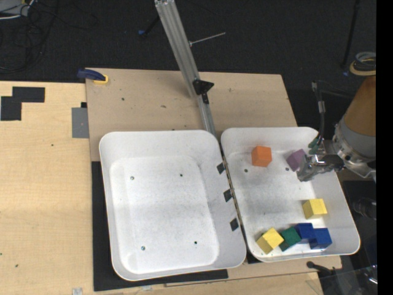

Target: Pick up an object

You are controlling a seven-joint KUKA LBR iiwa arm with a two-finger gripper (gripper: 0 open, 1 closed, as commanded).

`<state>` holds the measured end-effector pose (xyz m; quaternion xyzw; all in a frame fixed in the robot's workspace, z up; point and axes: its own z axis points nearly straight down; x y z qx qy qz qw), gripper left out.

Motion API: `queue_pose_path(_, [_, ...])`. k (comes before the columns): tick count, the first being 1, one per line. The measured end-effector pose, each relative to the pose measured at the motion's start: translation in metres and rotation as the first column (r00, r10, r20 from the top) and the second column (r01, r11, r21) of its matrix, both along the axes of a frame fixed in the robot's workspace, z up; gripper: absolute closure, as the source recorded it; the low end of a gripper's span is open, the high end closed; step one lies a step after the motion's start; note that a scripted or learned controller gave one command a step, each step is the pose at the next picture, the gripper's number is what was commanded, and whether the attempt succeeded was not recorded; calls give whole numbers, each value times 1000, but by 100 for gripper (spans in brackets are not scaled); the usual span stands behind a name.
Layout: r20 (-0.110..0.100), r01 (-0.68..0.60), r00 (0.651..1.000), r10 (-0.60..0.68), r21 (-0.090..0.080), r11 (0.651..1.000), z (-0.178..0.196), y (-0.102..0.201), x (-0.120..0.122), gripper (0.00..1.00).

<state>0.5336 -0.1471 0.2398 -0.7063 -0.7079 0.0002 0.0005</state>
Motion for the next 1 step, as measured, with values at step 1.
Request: queue_pose_path(1, [-3, -3, 1000, 3, 3, 1000, -6, 61, 5, 100])
